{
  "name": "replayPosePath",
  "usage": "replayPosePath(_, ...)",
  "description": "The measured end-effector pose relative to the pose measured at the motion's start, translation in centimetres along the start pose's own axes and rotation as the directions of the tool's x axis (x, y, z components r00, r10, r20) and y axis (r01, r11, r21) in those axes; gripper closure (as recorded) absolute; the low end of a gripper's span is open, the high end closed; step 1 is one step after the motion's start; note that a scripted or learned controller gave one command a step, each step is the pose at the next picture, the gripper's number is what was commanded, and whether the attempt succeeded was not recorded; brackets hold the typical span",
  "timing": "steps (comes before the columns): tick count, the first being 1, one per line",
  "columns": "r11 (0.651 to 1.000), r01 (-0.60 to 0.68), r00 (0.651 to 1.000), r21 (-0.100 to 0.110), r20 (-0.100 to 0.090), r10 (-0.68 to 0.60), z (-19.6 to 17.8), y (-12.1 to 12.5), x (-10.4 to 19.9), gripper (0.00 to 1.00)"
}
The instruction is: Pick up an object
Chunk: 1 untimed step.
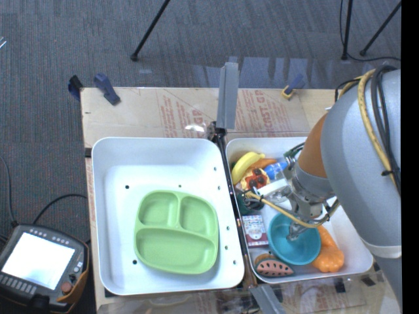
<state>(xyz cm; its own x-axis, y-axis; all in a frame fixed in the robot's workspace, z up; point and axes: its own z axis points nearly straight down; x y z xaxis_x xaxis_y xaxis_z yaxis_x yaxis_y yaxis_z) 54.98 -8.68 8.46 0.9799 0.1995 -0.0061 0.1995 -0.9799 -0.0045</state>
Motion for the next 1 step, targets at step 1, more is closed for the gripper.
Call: replayPosePath(1,1.0,0.002,1.0,0.006,0.007,-0.002,-0.7,-0.02,-0.05,1.0)
